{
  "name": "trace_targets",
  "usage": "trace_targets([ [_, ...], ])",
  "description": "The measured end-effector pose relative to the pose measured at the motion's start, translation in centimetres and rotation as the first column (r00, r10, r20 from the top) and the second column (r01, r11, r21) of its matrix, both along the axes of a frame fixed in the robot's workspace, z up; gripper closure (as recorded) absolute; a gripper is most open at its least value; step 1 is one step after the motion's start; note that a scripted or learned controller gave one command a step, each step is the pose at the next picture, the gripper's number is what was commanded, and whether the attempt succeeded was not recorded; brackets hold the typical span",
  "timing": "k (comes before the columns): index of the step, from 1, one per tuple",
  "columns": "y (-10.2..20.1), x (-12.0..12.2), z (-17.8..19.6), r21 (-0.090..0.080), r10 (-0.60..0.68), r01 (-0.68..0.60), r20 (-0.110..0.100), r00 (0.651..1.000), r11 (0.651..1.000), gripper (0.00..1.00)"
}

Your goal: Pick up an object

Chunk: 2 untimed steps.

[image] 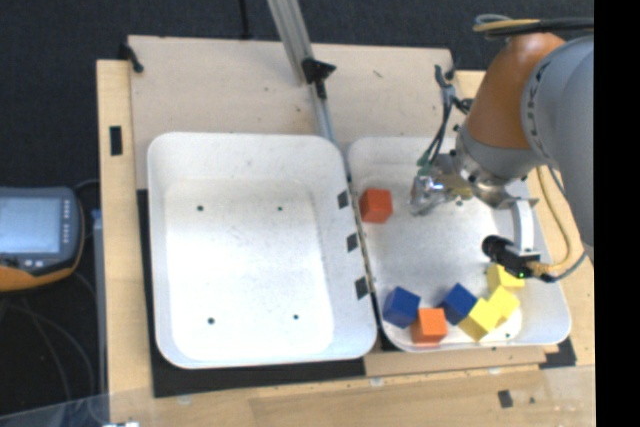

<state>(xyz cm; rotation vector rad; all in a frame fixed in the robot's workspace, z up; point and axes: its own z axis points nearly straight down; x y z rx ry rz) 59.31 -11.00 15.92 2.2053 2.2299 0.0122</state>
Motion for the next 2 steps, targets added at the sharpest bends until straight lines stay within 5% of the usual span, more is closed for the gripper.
trace_targets([
  [1,0.3,4.6,-2.6,-0.002,-0.006,0.006,-0.005,1.000,1.000,1.00],
  [2,0.0,7.0,1.3,-0.003,-0.006,0.006,-0.003,1.000,1.000,1.00],
])
